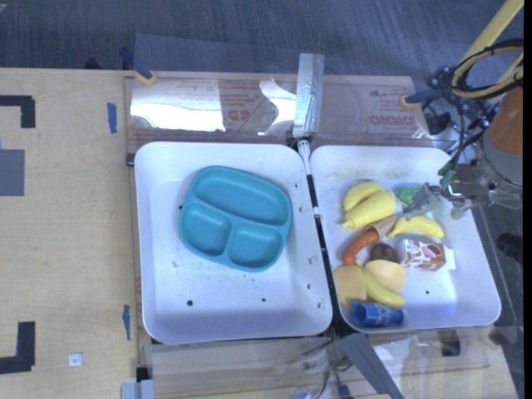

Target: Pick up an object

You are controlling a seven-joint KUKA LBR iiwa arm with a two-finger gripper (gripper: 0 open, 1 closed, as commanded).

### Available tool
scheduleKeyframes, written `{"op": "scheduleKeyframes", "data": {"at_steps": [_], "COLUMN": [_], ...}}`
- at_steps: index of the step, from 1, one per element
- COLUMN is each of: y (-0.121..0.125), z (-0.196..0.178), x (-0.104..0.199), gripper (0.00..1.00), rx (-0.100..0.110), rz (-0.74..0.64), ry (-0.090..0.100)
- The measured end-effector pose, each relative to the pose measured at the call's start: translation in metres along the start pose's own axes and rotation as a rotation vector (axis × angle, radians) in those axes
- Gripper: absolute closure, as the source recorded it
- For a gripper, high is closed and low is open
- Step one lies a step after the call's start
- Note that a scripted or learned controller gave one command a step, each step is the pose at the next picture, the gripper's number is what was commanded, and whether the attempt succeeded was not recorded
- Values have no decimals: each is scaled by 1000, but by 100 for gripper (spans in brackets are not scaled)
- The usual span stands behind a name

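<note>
The grey two-finger gripper (426, 196) hovered in the right white bin (478, 298), its grip impossible to judge. Just beneath lay a small yellow plastic banana (421, 225): probably light, stiff, slippery; best pinched mid-curve.

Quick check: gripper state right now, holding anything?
Gripper: over the right bin, by the green item; open or shut cannot be told, nothing seen held.

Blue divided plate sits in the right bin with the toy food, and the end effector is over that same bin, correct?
Not quite. The camera view shows the blue divided plate alone in the left bin. The toy food is in the right bin, and the end effector is over that right bin.
</note>
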State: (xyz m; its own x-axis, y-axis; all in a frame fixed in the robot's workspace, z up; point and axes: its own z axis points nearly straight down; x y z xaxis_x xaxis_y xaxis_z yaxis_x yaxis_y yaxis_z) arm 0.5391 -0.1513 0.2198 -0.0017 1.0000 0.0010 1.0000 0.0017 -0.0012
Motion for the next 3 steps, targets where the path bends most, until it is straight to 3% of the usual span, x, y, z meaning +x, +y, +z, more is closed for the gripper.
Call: {"op": "scheduleKeyframes", "data": {"at_steps": [1,2,3], "y": [-4,5,67], "z": [117,132,133], "x": [-6,56,53], "gripper": [0,0,0], "rx": [-16,-7,-7], "rz": [-104,-137,-159], "ry": [-5,-1,-3]}}
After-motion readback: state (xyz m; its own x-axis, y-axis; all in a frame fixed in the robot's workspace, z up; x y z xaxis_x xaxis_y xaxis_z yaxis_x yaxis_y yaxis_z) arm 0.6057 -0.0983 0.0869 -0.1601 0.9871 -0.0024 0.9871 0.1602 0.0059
